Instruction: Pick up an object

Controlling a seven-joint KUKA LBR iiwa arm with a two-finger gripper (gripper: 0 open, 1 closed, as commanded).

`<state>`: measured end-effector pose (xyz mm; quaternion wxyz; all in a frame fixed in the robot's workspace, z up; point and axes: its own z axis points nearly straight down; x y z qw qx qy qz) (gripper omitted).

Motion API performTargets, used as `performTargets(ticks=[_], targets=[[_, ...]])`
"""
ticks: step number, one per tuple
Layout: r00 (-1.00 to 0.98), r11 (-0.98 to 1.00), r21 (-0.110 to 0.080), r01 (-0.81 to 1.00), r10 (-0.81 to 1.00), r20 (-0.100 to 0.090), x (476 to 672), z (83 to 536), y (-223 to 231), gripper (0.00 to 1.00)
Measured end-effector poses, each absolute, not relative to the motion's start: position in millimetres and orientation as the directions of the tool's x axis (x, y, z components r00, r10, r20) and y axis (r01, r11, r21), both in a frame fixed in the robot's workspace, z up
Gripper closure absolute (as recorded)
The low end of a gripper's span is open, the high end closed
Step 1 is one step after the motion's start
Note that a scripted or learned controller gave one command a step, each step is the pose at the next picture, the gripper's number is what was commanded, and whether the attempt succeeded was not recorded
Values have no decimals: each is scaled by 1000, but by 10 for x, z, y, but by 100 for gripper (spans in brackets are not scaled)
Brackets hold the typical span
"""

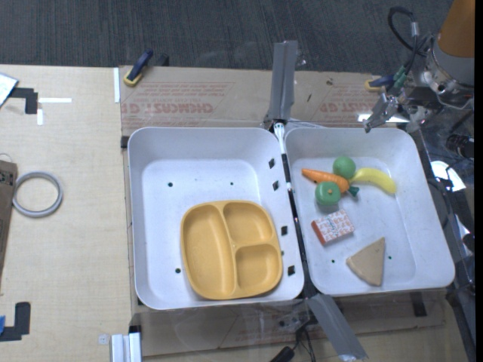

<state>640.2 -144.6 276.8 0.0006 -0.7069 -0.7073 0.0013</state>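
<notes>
The right bin (423,210) holds an orange carrot (324,176), two green round fruits (344,165) (327,194), a yellow banana (375,178), a small red and white box (333,226) and a tan wedge (367,262). My gripper (387,109) hangs above the bin's far right corner, beyond the toys and apart from them. Its fingers look spread with nothing between them.
The left bin (151,202) bears a yellow divided plate (230,249). A grey post (284,81) rises behind the gap between the bins. A tape roll (35,194) lies on the bench at the far left. A blue clamp (138,68) sits at the cardboard's back edge.
</notes>
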Motion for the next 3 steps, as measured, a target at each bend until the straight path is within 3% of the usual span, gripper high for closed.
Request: performTargets(ticks=[1,2,3], targets=[[-128,128,-2,992,992,0,6281,1250,-1270,0],[-264,264,9,964,964,-6,6206,965,-1006,0],[-260,260,7,966,966,-5,6200,1047,-1021,100]])
